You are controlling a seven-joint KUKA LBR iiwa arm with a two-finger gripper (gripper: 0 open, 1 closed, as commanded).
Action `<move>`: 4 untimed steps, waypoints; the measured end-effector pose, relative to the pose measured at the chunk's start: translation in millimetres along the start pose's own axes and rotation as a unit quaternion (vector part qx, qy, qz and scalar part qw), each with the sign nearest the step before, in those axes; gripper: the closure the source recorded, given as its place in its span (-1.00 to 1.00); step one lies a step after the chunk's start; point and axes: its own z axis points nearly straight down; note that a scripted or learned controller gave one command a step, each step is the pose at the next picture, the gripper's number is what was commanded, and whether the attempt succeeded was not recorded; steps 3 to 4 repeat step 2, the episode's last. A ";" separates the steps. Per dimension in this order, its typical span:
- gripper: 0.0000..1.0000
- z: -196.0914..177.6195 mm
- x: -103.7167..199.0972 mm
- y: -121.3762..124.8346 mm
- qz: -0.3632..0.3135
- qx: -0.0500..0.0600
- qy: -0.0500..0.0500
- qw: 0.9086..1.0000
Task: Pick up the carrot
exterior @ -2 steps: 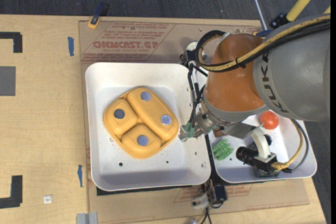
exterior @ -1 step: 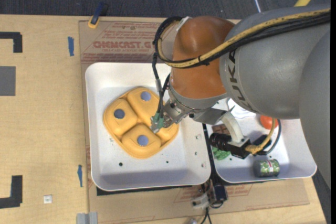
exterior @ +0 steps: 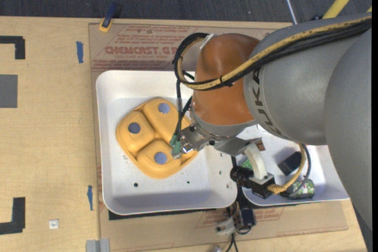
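worktop point(exterior: 47, 144): tan board, two white bins side by side
arm point(exterior: 307, 74): grey, orange band, reaching over left bin point(exterior: 112, 144)
yellow toy point(exterior: 150, 137): lobed, blue dots, lying in left bin
claw point(exterior: 184, 147): at toy's right edge, opening cannot tell
carrot: can't pick it out

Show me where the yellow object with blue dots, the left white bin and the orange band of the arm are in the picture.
yellow object with blue dots point(exterior: 144, 138), camera view, on its middle, between the dots.
left white bin point(exterior: 112, 103), camera view, on bare floor near its left wall.
orange band point(exterior: 221, 85), camera view, on the middle of its curved surface.
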 end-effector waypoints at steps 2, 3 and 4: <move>1.00 10.9 -17.3 -9.2 0.222 0.001 0.000 0.975; 1.00 10.9 -17.3 -9.2 0.222 0.001 0.000 0.975; 1.00 10.9 -17.3 -9.2 0.222 0.001 0.000 0.975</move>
